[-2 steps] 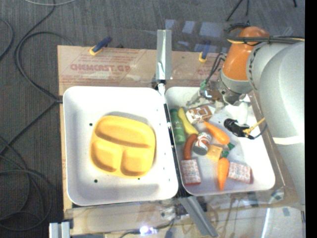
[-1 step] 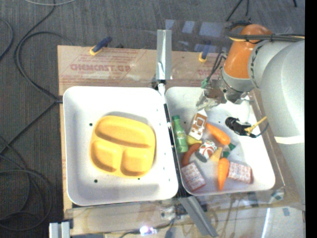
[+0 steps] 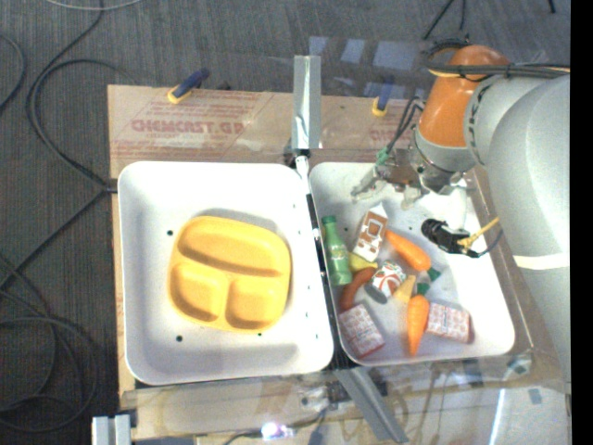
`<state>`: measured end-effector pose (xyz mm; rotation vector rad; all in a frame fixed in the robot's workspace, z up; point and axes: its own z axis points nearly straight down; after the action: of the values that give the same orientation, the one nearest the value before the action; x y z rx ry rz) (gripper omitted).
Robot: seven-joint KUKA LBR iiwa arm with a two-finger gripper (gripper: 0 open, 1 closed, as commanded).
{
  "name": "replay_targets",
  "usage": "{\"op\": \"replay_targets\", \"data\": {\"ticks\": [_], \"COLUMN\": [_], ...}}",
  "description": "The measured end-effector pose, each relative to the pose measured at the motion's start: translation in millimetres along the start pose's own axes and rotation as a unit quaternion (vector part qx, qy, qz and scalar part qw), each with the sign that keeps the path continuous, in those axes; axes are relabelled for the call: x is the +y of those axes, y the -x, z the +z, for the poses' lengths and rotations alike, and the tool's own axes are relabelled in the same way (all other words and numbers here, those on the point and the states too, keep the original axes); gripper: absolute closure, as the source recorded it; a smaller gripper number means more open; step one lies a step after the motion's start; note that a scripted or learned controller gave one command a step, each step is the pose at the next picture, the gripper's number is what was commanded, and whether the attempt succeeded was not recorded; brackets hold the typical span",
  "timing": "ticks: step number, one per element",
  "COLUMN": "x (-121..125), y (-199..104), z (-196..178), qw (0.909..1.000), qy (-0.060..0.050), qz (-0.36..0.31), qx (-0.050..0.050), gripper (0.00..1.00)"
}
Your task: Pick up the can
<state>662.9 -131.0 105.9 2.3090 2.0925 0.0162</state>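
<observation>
The can (image 3: pixel 386 281) is small, with a red and white label and a grey end. It lies on its side in the middle of the right bin (image 3: pixel 491 327), wedged between a brown sausage (image 3: pixel 356 287) and an orange carrot (image 3: pixel 417 323). My gripper (image 3: pixel 389 185) hangs over the bin's far edge, well behind the can, and its fingers are spread open with nothing between them. A white and brown carton (image 3: pixel 371 235) lies between the gripper and the can.
A green bottle (image 3: pixel 334 249) lies along the right bin's left wall. A second carrot (image 3: pixel 409 249) and two red-patterned packets (image 3: pixel 359 330) (image 3: pixel 448 322) crowd the can. The left bin (image 3: pixel 148 341) holds a yellow divided plate (image 3: pixel 230 272).
</observation>
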Motion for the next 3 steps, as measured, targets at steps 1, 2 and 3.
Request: {"op": "replay_targets", "data": {"ticks": [1, 2, 3], "x": [-82.8, -81.9, -74.6], "y": [-16.5, -15.4, -31.7], "z": [13.6, 5.2, -78.4], "qw": [0.9999, 0.9999, 0.9771], "qy": [-0.008, -0.008, -0.015], "qz": [0.006, 0.007, 0.212], "qx": [0.004, 0.004, 0.000], "gripper": [0.00, 1.00, 1.00]}}
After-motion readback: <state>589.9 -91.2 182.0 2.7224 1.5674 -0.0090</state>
